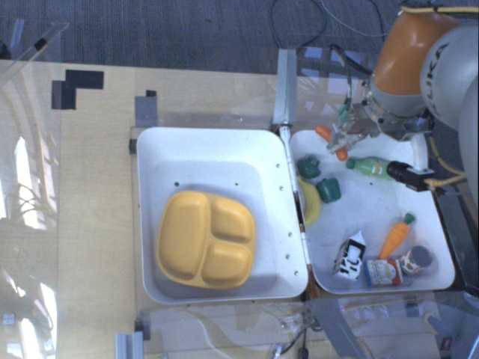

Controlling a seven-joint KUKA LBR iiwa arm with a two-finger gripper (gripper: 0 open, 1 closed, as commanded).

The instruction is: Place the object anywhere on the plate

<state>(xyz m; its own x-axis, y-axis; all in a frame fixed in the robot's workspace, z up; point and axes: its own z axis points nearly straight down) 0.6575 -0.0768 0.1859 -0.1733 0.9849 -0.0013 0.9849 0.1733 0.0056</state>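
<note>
Plate, a yellow moulded plastic one with three shallow compartments [206, 238], lies flat in the left white bin [157, 155], a little toward the near side, with bare bin floor around it; judging by the layout, it sits there alone so that anything carried across has one wide, open target and nothing to knock aside. The things to choose from are gathered in the right white bin [441, 275]: two dark green blocky pieces [320, 179] and a yellow curved banana-like piece [310, 203] by the dividing wall, a green plastic bottle lying on its side [368, 168], an orange toy carrot with a green top [397, 236], a black-and-white carton [349, 258], a small printed packet [383, 272] and a small grey-topped cup [416, 259] along the near edge. That split looks deliberate: source on one side, goal on the other. The grey arm with its orange band [408, 47] reaches in over the far corner of the right bin, and its two-finger claw [346, 137] points down there, close to a small orange piece [322, 133] and another orange bit [341, 155] just below it. Whether the claw is apart, together or clamped on one of these I cannot tell; the metal and the small pieces blur together. The plate lies well apart from the claw, across the dividing wall and toward the near left, so I judge the carry is not yet begun.
</note>
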